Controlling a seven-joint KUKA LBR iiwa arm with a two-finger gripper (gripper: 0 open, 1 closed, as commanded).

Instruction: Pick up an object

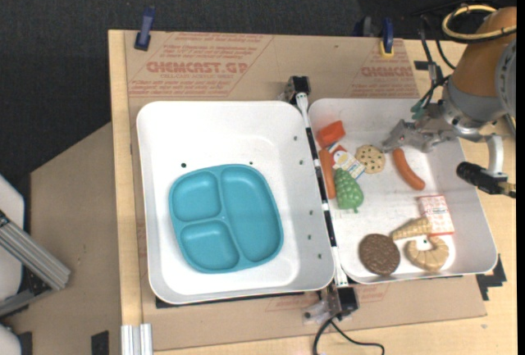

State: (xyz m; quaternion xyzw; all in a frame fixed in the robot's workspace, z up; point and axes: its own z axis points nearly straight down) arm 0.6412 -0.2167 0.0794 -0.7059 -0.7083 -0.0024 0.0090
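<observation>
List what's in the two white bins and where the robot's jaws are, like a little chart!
left bin: teal divided plate
right bin: toy foods
near divider: carrot, green grapes
middle: chip cookie, hot dog
front: chocolate cookie, ice cream cone, bagel, pink packet
gripper: above hot dog, grip unclear

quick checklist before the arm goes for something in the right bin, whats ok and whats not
1. Gripper above the right bin: ok.
2. Object between the fingers: cannot tell, too small and blurred.
3. Nearest targets: hot dog and chocolate chip cookie lie close by: ok.
4. Hot dog stands apart from its neighbours: ok.
5. Ice cream cone, pretzel and round brown cookie crowd together: not ok for a clean grasp.
6. Teal divided plate sits in the left bin, out of the way: ok.
</observation>
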